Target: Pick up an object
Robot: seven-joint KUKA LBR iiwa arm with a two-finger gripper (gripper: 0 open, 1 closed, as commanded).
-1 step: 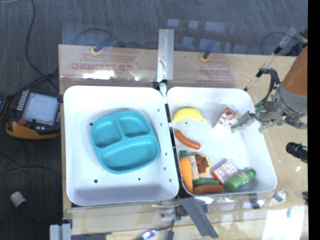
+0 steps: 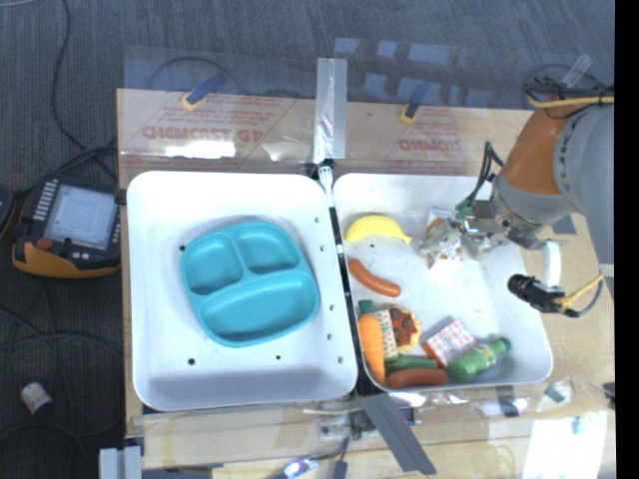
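Reaching in from the right edge, orange-banded arm (image 2: pixel 559 168) bent low over the right bin (image 2: pixel 499 297). Gripper (image 2: pixel 461 230) at that bin's upper middle, just beside a small crumpled object (image 2: pixel 439 242); cannot tell finger state. Mirrored red lettering on the cardboard (image 2: pixel 210 128) at upper left, unreadable.

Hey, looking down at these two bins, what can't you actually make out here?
- Gripper: too small and blurred to tell its state or whether it holds anything.
- Small packet in the right bin: label too small to read.
- Pile by the carrot: overlapping items hide each other.
- Arm: cut off by the right edge.
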